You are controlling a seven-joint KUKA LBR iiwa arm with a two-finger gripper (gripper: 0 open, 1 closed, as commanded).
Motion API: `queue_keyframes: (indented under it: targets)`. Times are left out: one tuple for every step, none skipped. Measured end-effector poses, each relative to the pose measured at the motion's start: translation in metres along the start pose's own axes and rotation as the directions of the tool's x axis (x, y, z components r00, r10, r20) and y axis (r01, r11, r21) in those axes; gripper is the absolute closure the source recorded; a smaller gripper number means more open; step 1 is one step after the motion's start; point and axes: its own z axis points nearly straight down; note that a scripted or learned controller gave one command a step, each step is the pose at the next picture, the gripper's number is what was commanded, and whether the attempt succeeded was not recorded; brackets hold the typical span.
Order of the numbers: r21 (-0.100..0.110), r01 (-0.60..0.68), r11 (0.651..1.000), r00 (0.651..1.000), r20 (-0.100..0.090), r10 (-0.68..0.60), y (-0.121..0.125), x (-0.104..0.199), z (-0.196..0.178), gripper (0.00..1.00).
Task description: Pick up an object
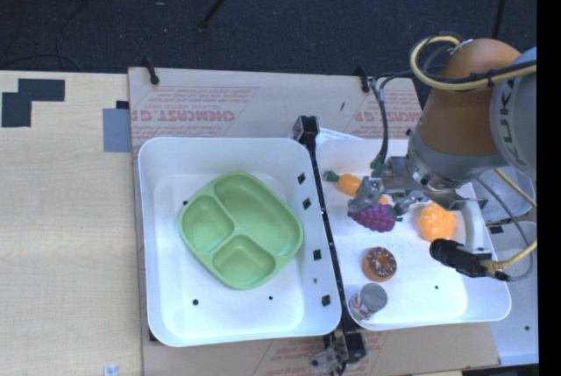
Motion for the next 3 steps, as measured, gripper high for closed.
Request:
queue_keyframes:
  targets:
    - [-0.001,0.001,1.0,1.0,0.0,-0.001,-0.006,0.047,0.006,1.0]
    - [-0.001,0.001,1.0,1.0,0.0,-0.001,-0.025,0.098,-0.005,1.0]
    - [-0.002,0.002,1.0,1.0,0.001,-0.002,-0.035,0.148,-0.012,1.0]
